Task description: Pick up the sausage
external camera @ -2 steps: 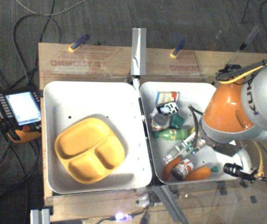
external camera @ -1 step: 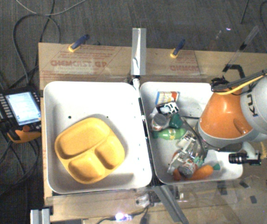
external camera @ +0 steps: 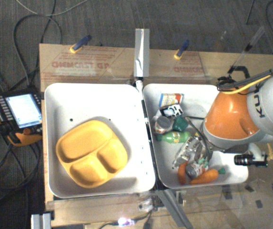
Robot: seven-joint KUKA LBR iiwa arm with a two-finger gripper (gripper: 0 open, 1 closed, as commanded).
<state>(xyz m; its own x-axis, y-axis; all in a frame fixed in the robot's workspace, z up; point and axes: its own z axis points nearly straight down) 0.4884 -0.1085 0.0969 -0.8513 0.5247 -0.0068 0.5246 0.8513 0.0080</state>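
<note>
Sausage waits at six o'clock in the right bin (external camera: 150, 128) as the gripper (external camera: 193, 151) hangs over the clutter

The orange sausage (external camera: 205, 177) lies on its side near the bin's front wall, with a second orange piece (external camera: 181, 173) just at its nine o'clock and a small metallic item (external camera: 194, 169) touching between them; whether the fingers are open or closed cannot be told, as they blur into the objects below. The sausage looks like a light plastic toy, probably smooth, stiff and apt to roll or slip, so a hold across the middle of its length, fingers closing on its narrow sides, seems soundest. A green bottle (external camera: 174, 137) and a can (external camera: 169, 99) crowd twelve o'clock; the yellow tray (external camera: 92, 151) sits in the left bin (external camera: 50, 128)
</note>
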